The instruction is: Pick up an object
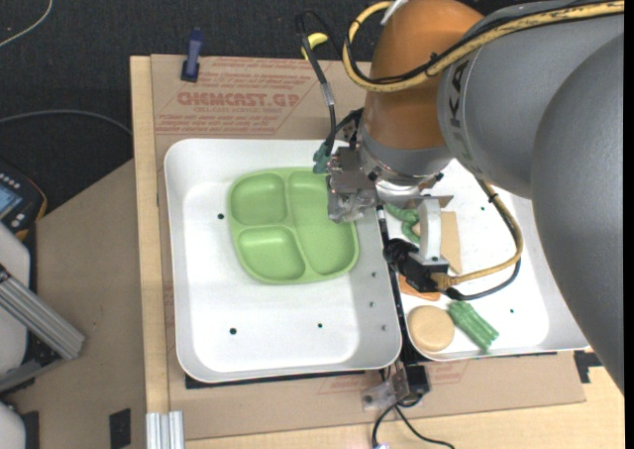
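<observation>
Your gripper (349,201) hangs over the right edge of the green plate (287,229) in the left bin (198,269); its grip cannot be told. A tan disc (431,329) lies right of the plate.

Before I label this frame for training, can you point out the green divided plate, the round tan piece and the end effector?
green divided plate (282,229): camera view, lower-left compartment.
round tan piece (431,329): camera view, top face.
end effector (349,197): camera view, metal tip over plate's right edge.

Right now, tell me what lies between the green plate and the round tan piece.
In the camera view, bare white floor of the left bin and the bins' adjoining rims lie between the plate and the tan piece.
</observation>
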Motion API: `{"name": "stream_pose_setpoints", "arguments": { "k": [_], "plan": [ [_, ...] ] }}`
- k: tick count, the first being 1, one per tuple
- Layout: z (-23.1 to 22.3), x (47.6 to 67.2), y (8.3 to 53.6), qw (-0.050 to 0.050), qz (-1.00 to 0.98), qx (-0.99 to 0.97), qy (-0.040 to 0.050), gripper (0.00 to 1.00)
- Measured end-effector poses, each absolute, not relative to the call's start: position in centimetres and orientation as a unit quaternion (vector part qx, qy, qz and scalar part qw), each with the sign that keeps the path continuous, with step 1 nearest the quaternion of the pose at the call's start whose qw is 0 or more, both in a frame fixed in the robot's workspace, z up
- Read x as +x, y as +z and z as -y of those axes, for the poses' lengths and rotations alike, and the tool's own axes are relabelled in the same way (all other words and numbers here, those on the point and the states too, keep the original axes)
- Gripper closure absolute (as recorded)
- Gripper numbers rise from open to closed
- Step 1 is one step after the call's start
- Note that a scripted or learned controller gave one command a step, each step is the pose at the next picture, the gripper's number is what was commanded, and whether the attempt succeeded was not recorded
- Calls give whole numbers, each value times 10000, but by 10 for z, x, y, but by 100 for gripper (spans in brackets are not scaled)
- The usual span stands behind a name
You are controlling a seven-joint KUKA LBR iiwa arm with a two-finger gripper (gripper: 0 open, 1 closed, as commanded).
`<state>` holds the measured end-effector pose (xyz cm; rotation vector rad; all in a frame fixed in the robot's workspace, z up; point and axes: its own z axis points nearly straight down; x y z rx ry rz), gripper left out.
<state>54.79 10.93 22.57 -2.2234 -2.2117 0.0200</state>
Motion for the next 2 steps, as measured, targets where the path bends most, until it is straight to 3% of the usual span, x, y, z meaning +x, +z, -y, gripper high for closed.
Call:
{"name": "stream_pose_setpoints", "arguments": {
  "k": [1,2],
  "plan": [
    [-172,552,275,-12,7093,-7049,-27,100],
    [-181,506,301,16,7083,-7059,4,100]
  ]
}}
